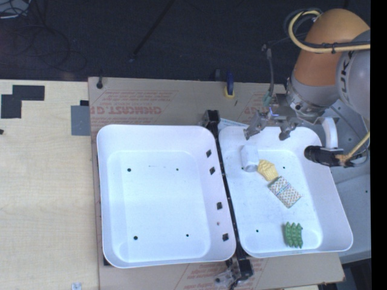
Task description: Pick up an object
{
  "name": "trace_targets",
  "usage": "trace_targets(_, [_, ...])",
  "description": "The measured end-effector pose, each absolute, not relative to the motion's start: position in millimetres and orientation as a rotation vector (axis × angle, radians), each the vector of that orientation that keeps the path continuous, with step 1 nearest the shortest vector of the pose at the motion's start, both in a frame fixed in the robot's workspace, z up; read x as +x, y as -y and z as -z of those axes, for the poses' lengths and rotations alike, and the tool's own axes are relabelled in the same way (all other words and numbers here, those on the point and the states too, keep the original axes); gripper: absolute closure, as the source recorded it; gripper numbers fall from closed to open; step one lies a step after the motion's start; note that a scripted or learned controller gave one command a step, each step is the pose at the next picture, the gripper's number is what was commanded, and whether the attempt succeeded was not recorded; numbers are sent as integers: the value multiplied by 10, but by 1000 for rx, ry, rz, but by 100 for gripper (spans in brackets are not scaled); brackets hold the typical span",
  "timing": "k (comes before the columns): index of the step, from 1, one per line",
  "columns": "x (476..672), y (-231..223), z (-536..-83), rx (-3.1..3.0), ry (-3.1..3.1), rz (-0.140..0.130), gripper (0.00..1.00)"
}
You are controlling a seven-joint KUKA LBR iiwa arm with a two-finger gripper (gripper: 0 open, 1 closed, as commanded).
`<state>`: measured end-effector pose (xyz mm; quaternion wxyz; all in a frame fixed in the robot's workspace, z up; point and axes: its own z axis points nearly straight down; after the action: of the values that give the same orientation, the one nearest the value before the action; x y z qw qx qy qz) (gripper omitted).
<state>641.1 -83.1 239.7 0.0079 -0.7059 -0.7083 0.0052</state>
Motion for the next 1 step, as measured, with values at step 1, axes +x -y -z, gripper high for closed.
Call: trace_targets(1, [5591,1349,-1374,-2219,2203,-19,0])
